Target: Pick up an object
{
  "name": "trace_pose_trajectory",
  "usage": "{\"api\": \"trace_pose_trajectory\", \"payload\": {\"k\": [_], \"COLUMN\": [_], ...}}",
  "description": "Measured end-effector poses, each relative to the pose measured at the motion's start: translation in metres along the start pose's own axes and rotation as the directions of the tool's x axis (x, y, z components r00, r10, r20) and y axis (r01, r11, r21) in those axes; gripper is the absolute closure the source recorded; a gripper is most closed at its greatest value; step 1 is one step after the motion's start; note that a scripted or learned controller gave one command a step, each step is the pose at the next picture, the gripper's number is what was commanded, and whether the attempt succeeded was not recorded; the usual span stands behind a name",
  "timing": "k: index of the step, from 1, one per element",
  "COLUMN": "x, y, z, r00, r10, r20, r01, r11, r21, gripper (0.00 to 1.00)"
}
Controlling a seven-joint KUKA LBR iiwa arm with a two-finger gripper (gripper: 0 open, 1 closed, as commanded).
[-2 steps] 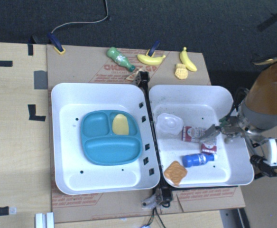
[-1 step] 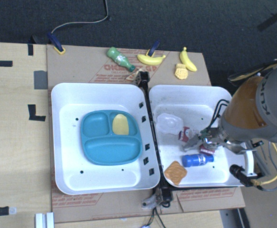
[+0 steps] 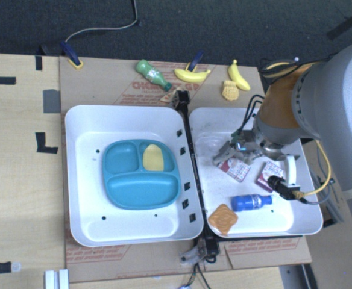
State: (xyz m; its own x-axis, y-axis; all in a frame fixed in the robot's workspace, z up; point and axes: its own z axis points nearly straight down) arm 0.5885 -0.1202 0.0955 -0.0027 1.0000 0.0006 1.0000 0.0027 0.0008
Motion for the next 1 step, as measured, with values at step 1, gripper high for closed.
{"api": "trace_pose_trajectory", "payload": {"k": [1], "x": [0.0002], "y": [-0.0006], "z": [-0.0091], "r00": [1.000], "r10": [0.000], "r20": [-0.001], "r01": [0.000], "r11": [1.000], "r21": [0.003], "gripper": [1.00]}}
